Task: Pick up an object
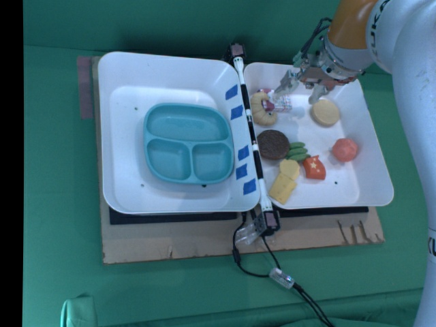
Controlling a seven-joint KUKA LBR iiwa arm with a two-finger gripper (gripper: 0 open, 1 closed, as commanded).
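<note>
A loose cable [272, 264] is trailing across the green cloth at the near edge, running up to the black-and-white bar [248, 138] that is dividing the two white bins. The cardboard sheet [170, 240] is showing under both bins along their front sides. The left bin [122, 73] is holding a teal divided plate [189, 143] near its middle, with bare white floor lying all around the plate, widest toward the far and left walls. The right bin [371, 182] is crowding its contents into the left and middle parts, leaving open floor along the near wall and in the near right corner. Closest to the front there, a yellow wedge [284, 182] is lying just beside the dividing bar, with a red piece bearing a yellow star [314, 167] near it and green pods [297, 151] touching a dark brown disc [273, 144]. A red round piece [345, 149] is sitting apart toward the right. A ring-shaped pastry [263, 108] is lying against the left wall, with a small pink-and-white item [281, 103] just beside it. A pale yellow round [325, 112] is resting further right. The gripper [301, 87] is hanging over the far part of the right bin, its two fingers spread apart with nothing between them, one finger near the pink-and-white item and the other just above the pale yellow round.
</note>
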